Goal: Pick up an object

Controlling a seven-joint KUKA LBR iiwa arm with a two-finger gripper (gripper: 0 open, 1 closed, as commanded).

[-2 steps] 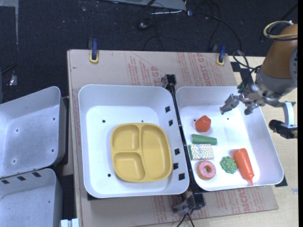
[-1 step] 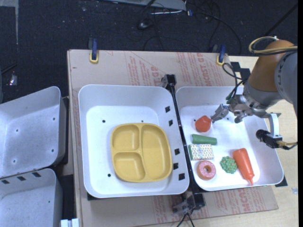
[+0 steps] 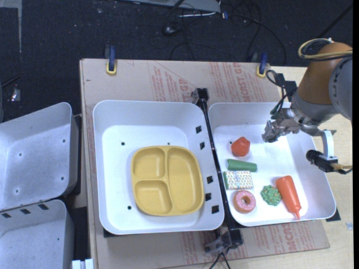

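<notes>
Hovering over the right bin (image 3: 314, 150)'s upper part, the gripper (image 3: 271, 134) holds nothing; how wide it stands I cannot tell. Nearest lies the red toy tomato (image 3: 240, 146), just left and below: probably light, hard, smooth plastic, likely to roll, best pinched across its middle.

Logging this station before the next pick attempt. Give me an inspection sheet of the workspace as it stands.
Surface: bench bearing two white bins, clamped at the back edge.
Job's things: right bin holds a tomato, green pod, patterned block, donut, broccoli and carrot.
Clutter: yellow divided plate in the left bin.
Grippers: gripper over the right bin's back, nothing seen between its fingers.
Cables: black cables on the floor behind the bench.
Surroundings: spare white bins at left.
</notes>
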